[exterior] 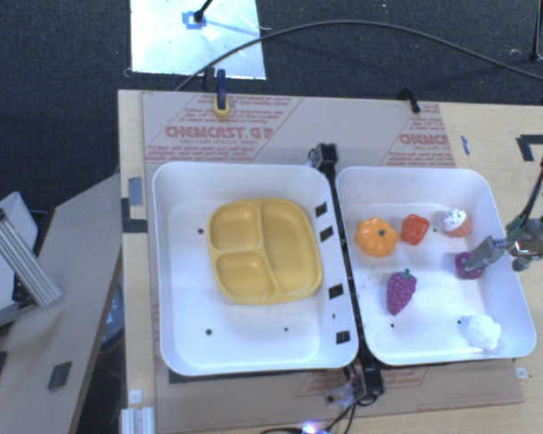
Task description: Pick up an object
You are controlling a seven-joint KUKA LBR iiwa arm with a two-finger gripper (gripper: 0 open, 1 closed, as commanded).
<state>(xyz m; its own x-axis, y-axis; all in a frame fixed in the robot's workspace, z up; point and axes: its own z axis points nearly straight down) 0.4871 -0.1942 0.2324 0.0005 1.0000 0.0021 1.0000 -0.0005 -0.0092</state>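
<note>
— Gripper (485, 253) status? 
— Right bin (434, 181), at its right wall, touching a purple toy (468, 265) — can't tell if it's clamped or loose. Pumpkin (376, 237) sits well left.

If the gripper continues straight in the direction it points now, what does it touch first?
The gripper points left and slightly down, into the right bin. Its tip is already at the small purple toy, so that likely comes first. Beyond it lies the purple grapes toy. Its height above the toy is unclear.
</note>
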